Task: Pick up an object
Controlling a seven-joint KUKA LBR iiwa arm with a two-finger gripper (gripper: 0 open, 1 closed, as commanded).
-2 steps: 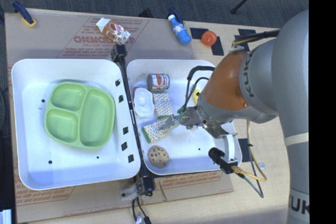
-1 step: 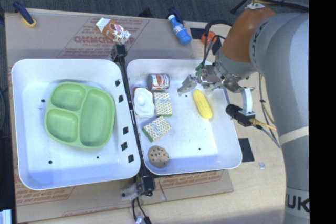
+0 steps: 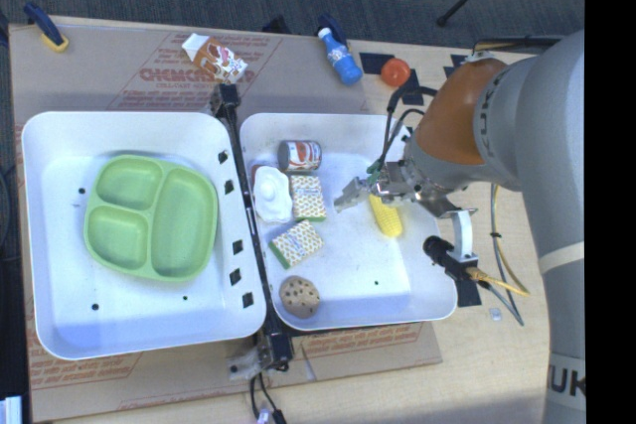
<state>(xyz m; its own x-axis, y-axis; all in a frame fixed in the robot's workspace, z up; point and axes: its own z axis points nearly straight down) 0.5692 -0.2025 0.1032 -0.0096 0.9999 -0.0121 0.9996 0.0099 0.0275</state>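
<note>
cardboard-covered bench (image 3: pixel 149 79) carries two white bins side by side. left bin (image 3: pixel 60 313) holds a green divided plate (image 3: pixel 151 216) near its centre. in the right bin (image 3: pixel 422 298) i see a can (image 3: pixel 299 155) by the far edge, a white object (image 3: pixel 271 195) and two patterned packets (image 3: pixel 307 198) (image 3: pixel 297 242) along the left wall, a cookie (image 3: pixel 298 295) at the near left corner. gripper (image 3: pixel 360 192) hovers mid-bin, just beside a yellow object (image 3: pixel 387 216); whether its digits are spread or closed i cannot tell.

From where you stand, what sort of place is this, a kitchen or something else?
Probably a robot test bench, not a kitchen: a grey arm reaches over two white bins on cardboard, one bearing a green divided plate, the other toy-like food such as a yellow piece and a cookie.
</note>
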